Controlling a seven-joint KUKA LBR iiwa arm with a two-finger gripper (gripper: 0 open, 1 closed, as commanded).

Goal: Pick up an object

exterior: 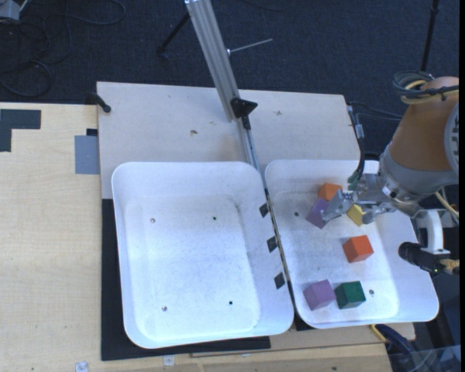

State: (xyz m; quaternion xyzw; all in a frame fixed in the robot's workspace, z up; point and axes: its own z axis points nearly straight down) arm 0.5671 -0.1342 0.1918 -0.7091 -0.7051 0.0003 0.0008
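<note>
Reaching into: the right shallow white bin [418, 304], where the grey arm with its orange band [420, 142] comes in from the right edge and angles down to the bin's upper middle.
Pincer: the two-finger pincer [342, 205] sits low among a small cluster of blocks; whether it is spread or pressed together I cannot tell, as the metal parts blur into the blocks around them.
Nearest objects: a purple block [318, 214] lies just left of the pincer tip and seems to touch it; a small orange block [328, 191] sits just above it; a yellow block [356, 215] shows just to the right, under the wrist.
Other objects: an orange cube [358, 248] lies apart, lower in the same bin; a second purple cube [318, 294] and a dark green cube [349, 294] sit side by side near the bin's front edge.
Left bin: the left shallow white bin [186, 250] stands beside it on the pale worktop [170, 122].
Done so far: judging by the pose, the arm is down at the cluster, apparently at the purple block.
Left to do: no block is visibly between the fingers or lifted off the bin floor, so the grip itself and the lift both appear to remain.
</note>
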